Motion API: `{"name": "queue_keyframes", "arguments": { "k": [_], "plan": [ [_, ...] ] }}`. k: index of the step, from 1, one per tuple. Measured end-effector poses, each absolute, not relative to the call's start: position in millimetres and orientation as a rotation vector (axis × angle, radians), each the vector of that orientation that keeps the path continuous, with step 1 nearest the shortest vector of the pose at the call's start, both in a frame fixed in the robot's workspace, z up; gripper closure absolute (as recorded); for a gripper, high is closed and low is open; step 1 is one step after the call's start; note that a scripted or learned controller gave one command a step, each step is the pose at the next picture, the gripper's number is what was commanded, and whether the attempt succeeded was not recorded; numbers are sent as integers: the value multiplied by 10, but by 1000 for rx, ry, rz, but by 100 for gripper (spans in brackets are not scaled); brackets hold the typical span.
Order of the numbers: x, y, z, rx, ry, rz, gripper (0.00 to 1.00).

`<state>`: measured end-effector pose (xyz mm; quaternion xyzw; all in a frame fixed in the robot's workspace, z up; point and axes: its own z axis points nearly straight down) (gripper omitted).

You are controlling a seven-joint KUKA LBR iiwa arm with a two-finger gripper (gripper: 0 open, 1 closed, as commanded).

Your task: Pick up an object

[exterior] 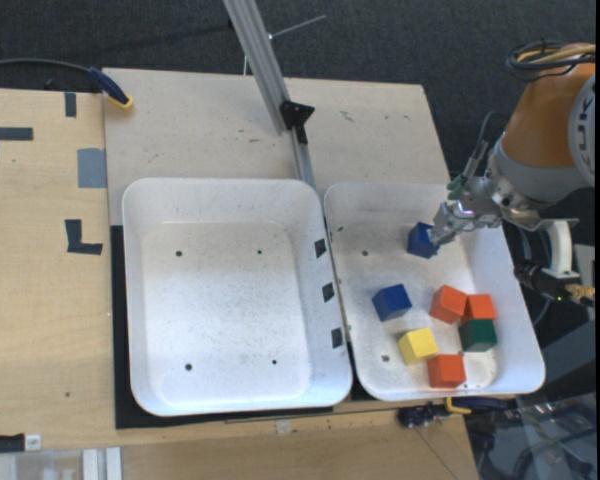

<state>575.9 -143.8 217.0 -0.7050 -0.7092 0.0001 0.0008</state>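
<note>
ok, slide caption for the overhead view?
Gripper at a blue cube in the right bin, six blocks clustered nearby.

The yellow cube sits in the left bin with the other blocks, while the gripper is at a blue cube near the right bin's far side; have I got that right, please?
Not quite: the yellow cube lies in the right bin, not the left bin, as the camera view shows. The rest stands: the other blocks are with it there, and the gripper is at a blue cube near the far side.

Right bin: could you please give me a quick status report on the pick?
Hand low in right bin, at a blue cube. Grasp unconfirmed. Second blue cube, yellow, orange and green cubes clustered nearer the front, apart from it.
</note>
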Motion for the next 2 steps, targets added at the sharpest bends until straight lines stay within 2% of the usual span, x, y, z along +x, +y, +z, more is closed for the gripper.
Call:
{"name": "queue_keyframes", "arguments": {
  "k": [2],
  "plan": [
    [6226,-429,2219,-2213,-2228,-2,100]
  ]
}}
